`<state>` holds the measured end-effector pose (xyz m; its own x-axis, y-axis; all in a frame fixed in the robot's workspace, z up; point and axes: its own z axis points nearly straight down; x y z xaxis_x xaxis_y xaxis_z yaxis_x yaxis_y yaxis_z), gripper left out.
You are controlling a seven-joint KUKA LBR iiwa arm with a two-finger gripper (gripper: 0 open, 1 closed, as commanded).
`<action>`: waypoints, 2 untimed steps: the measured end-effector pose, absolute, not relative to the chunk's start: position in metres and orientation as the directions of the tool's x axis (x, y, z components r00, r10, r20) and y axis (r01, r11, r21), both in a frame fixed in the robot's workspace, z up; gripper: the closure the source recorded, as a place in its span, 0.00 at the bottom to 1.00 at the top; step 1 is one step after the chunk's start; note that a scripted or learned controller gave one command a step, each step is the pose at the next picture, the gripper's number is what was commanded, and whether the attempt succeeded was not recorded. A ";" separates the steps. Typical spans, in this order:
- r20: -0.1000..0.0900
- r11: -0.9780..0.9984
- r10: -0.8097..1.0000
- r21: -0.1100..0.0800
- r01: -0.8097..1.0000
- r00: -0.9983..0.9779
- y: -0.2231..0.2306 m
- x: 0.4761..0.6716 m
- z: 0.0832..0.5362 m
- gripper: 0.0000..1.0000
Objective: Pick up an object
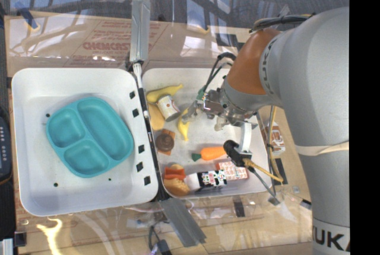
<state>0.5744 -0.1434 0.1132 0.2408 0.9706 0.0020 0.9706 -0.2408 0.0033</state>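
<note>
Counter's covered in clear plastic, two white bins on top. The hand (209, 107) hangs low in the right bin (196, 77); can't tell its state. Bananas (164, 93) just left of it, carrot (212, 153) below: crowded, so it might snag two. The left bin (35, 88) holds a teal tray (89, 136).

The thick grey arm (312, 99) fills the right side of the frame, reaching leftward from the lower right, its orange band (249, 67) sitting right of centre just above the wrist, below which the dark metal tool (208, 104) points toward the middle of the frame.
</note>
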 end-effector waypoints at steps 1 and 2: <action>0.000 -0.244 0.970 -0.006 0.970 0.244 -0.108 0.575 0.091 0.00; 0.001 -0.243 0.970 -0.008 0.970 0.243 -0.109 0.575 0.101 1.00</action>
<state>0.5754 -0.1087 0.1007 0.2434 0.9699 0.0012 0.9699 -0.2434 -0.0083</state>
